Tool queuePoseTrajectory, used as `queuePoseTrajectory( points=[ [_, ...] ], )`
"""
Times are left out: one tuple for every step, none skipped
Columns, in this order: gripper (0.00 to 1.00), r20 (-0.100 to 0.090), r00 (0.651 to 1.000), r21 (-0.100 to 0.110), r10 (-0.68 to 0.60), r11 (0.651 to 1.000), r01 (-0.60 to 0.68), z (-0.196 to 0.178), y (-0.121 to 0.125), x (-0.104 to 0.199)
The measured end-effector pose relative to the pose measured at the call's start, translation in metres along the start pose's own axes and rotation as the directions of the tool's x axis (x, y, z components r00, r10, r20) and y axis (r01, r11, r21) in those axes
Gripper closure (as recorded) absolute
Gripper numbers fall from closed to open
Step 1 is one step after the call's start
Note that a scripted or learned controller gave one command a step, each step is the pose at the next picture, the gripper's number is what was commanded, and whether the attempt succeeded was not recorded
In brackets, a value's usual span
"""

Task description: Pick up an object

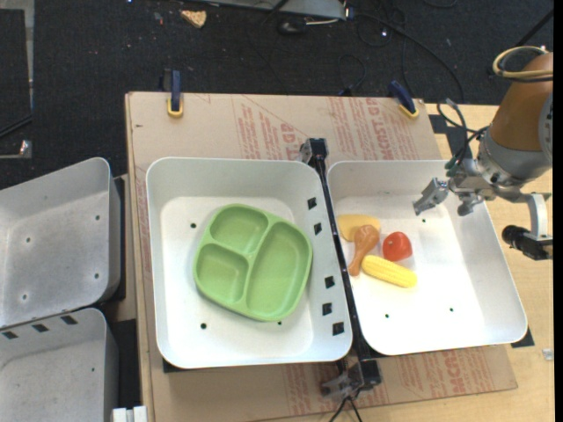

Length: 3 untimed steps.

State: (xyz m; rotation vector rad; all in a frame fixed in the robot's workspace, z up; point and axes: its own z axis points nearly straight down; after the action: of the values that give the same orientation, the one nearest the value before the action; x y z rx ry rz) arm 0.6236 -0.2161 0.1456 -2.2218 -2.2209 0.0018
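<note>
Over on the left, the left bin (167, 236) carries a green divided plate (253, 261), lying flat and well away from the action. Crossing the divider into the right bin (493, 297), here's the little cluster: a yellow-and-orange mushroom-shaped toy (359, 240) nearest the divider, a red tomato (397, 245) just beside it, and a yellow corn cob (390, 272) lying at their near side, its long axis running left-far to right-near. All three sit in the left half of that bin, huddled close together.

Now the gripper (444, 196), up at the far right of that same bin, hanging above the white floor with nothing between its fingers; they look spread apart, one prong reaching left and the other pointing down. The toys lie to its left and nearer to me, the tomato being the closest of them. I'd say the arm needs to slide left and toward the near edge before descending, and the tight packing could make a clean pinch tricky.
</note>
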Motion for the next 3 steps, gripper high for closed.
queuePoseTrajectory(
  points=[
    [1.00, 0.001, 1.000, -0.004, -0.001, 1.000, 0.001, -0.012, 0.001, 0.000],
    [1.00, 0.001, 1.000, -0.004, -0.002, 1.000, 0.002, -0.073, 0.005, -0.003],
    [1.00, 0.001, 1.000, -0.004, -0.002, 1.000, 0.002, -0.098, 0.006, -0.003]
  ],
)
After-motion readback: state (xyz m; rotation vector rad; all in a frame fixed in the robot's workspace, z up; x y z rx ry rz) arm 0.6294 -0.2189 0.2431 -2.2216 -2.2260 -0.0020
